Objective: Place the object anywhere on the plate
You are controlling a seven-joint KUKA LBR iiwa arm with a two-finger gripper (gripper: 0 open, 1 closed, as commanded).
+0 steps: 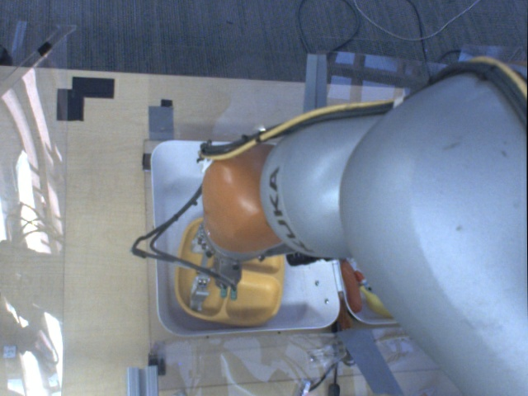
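A yellow plate (262, 297) is seen lying in the left bin (169, 188), close to the bin's near edge. The plate is split into parts by low ridges. The bins are carried on a pale wood surface (99, 221).

The big grey arm (355, 196) is reached in from the right, and its orange band (235, 205) is held right above the plate. The hand (206, 291) is hung low over the left part of the plate, pointing down. It is likely held there because the plate is where the object must be put.

Whether the hand is open or closed cannot be told, because much of it is hidden under the wrist and the picture is blurry there. A small green bit (232, 293) is seen just beside the hand, over the plate. It may be the object, but this cannot be said for sure, and it cannot be told if it is gripped or already lying on the plate.

In the right bin (339, 297), a red thing (353, 283) and a yellow thing (376, 304) are seen peeking out from under the arm. They are well apart from the hand.

The task is judged to be near its end, at the putting-down step.
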